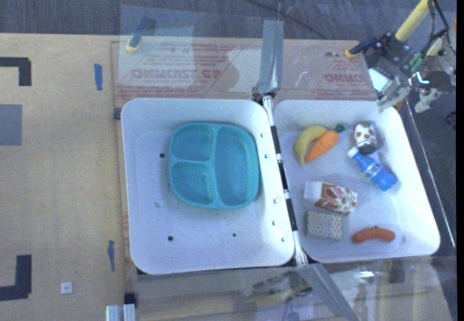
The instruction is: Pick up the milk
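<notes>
While our gripper (pixel 407 92) hovers over the right bin's (pixel 423 189) far corner, we cannot tell how it is set. We see the milk carton (pixel 330 196) lying on its side mid-bin, well apart, between a blue bottle (pixel 374 170) and a patterned packet (pixel 323 225).

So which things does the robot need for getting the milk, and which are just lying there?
For the job:
milk carton
gripper

Just lying about:
banana
carrot
blue bottle
sausage
teal divided plate
</notes>
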Controlling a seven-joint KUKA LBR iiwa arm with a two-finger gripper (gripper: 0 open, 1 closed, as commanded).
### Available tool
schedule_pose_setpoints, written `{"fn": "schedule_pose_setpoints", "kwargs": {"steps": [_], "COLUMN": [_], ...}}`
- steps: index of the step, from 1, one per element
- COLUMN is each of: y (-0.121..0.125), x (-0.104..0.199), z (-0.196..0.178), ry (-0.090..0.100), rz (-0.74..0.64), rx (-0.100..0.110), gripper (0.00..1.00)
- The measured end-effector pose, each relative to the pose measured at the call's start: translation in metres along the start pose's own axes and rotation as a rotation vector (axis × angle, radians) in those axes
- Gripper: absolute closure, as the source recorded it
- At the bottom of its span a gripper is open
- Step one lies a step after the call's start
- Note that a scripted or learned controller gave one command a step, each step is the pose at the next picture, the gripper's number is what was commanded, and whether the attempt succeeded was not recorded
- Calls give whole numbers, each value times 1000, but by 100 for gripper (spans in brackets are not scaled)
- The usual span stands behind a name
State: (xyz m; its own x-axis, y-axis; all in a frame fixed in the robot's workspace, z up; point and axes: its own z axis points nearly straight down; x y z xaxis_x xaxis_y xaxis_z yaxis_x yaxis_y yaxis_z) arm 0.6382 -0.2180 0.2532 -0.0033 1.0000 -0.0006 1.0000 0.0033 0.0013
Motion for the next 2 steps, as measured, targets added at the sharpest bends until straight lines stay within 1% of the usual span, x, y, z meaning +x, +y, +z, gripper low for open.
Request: {"fn": "schedule_pose_setpoints", "kwargs": {"steps": [1,2], "y": [11,-52], "x": [103,109], "z": [49,81], "ry": [1,0], "rz": [-94,-88], "rx": [0,0], "gripper": [0,0]}}
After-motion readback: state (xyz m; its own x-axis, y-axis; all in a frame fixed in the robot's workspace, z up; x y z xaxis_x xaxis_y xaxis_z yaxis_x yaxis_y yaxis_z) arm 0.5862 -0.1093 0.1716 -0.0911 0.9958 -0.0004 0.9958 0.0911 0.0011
